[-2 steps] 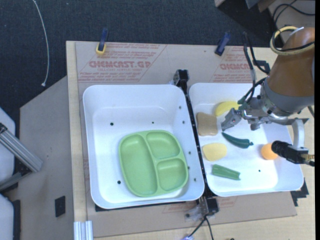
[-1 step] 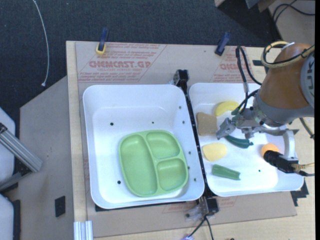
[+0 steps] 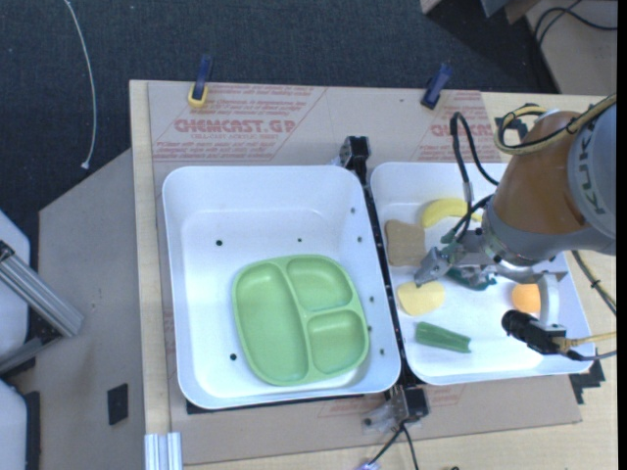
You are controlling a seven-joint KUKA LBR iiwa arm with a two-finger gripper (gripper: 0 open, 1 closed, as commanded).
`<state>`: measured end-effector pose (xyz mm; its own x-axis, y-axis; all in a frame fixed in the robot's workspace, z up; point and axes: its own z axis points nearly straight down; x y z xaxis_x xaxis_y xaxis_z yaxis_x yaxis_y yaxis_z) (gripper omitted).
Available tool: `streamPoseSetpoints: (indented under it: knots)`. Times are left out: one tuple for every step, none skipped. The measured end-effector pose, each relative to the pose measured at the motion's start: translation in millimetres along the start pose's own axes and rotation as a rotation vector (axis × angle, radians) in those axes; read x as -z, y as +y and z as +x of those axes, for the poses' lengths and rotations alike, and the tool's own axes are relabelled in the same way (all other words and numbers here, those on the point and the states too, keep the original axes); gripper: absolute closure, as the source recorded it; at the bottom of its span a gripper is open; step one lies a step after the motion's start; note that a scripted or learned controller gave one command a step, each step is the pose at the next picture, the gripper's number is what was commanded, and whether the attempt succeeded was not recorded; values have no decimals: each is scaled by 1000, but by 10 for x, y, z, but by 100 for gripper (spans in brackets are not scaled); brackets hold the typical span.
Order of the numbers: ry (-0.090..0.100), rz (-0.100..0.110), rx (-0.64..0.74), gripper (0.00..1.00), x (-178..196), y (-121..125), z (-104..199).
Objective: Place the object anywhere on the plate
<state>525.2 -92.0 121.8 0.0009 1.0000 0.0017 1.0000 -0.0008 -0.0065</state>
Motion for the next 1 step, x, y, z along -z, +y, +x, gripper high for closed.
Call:
streamPoseSetpoints:
  knots:
    - [-1, -7, -1, 100, 129, 14, -1]
